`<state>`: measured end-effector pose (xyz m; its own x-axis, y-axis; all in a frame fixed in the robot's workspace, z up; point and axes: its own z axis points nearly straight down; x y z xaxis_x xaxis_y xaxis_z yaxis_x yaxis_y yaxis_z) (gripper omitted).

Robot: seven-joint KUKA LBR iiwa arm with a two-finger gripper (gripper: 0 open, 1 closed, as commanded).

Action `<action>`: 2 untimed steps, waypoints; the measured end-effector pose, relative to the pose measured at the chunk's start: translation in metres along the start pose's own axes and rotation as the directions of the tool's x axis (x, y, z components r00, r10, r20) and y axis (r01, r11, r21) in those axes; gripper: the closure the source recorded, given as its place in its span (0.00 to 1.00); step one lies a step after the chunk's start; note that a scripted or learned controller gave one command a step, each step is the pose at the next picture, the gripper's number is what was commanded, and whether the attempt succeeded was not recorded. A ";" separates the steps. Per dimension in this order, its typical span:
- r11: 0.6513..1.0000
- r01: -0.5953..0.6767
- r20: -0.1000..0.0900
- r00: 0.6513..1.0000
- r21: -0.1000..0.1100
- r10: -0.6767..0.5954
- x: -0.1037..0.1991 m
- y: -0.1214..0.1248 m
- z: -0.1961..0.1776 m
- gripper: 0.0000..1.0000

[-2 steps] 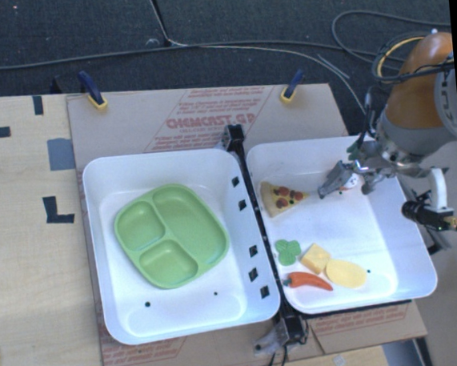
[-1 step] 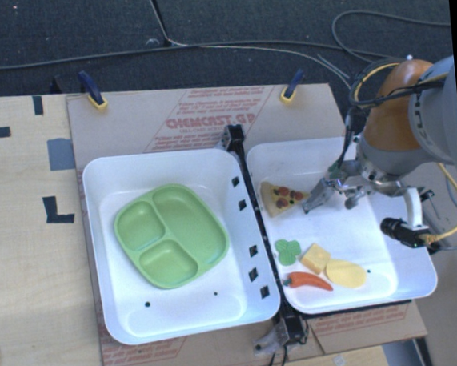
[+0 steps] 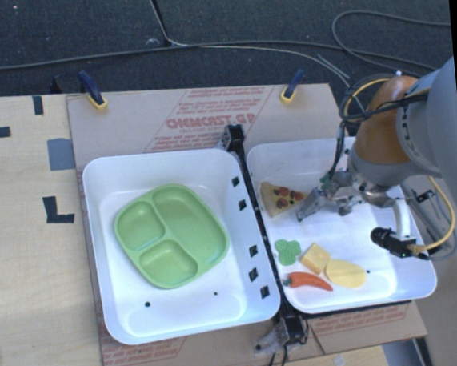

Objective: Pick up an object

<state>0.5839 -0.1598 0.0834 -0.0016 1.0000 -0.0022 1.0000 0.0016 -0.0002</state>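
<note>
Camera view from above, slanted, shows a table with two shallow white bins side by side on a brown cardboard sheet. In the left bin (image 3: 103, 178) lies a green divided plate (image 3: 169, 234) with three compartments, flat and alone. The right bin (image 3: 415, 281) carries small toy foods: a pizza slice (image 3: 276, 198) near the bin's left wall, a green leafy piece (image 3: 287, 250) below it, a yellow cheese block (image 3: 314, 258) just beside that, an orange carrot (image 3: 309, 281) at the front, and a pale yellow round piece (image 3: 346, 274) touching or nearly touching the cheese.

A grey arm with an orange band reaches in from the right; its gripper (image 3: 311, 208) is low in the right bin, just beside the pizza slice's right edge. The fingers look narrow and dark, pointing left, with nothing visibly between them — though whether they are fully closed I cannot tell.

No object is named, so the nearest candidate seems to be the pizza slice. It is probably light, stiff plastic, thin and flat against the bin floor — awkward to pinch from above, likely to slide. Its raised crust edge would be the best hold. The chunkier cheese block would likely offer firmer, parallel sides.
</note>
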 end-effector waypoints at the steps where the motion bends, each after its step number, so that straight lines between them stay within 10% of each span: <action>1: 1.000 0.000 0.002 1.000 -0.004 0.000 -0.001 0.001 -0.013 1.00; 2: 1.000 0.000 -0.001 1.000 -0.004 -0.001 0.004 0.011 -0.070 1.00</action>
<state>0.5947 -0.1557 0.1535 -0.0021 1.0000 -0.0009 1.0000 0.0021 0.0039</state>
